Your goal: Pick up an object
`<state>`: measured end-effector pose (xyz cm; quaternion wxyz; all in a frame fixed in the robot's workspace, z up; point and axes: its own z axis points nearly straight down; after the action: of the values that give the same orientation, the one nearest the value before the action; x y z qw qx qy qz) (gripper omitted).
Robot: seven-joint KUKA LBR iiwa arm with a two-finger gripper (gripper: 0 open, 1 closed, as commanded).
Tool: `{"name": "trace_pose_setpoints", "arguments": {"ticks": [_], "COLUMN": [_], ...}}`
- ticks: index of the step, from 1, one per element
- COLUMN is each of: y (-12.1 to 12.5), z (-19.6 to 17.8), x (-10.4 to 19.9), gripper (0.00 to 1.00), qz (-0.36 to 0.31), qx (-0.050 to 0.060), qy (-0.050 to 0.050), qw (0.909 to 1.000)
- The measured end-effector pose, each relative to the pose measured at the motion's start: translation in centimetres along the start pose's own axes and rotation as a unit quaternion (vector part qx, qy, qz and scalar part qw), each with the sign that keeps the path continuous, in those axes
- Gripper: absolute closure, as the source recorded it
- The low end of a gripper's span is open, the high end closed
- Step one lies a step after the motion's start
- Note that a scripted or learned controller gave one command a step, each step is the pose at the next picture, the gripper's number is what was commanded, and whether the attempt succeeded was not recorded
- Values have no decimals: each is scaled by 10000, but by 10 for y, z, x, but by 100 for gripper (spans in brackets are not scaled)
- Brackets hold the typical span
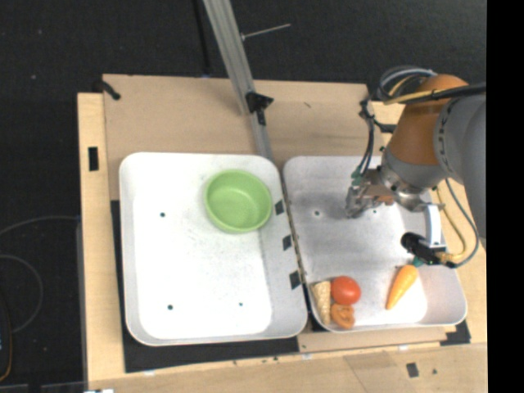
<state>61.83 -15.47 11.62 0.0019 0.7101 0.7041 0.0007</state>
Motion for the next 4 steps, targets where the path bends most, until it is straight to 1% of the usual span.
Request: {"name": "trace_pose_setpoints", "arguments": {"ticks": [1,2,3,4], "y": [-5,-3,-4,0], "z": [-56,-106,-116,-119], "x": [6,5,65,117], "gripper": [100,100,100,100], "qz": [-37,-54,-84,-81], "qx": [-11,-17,7,3], "qy": [4,-1,18,14], "qw": [10000,10000,10000,10000]}}
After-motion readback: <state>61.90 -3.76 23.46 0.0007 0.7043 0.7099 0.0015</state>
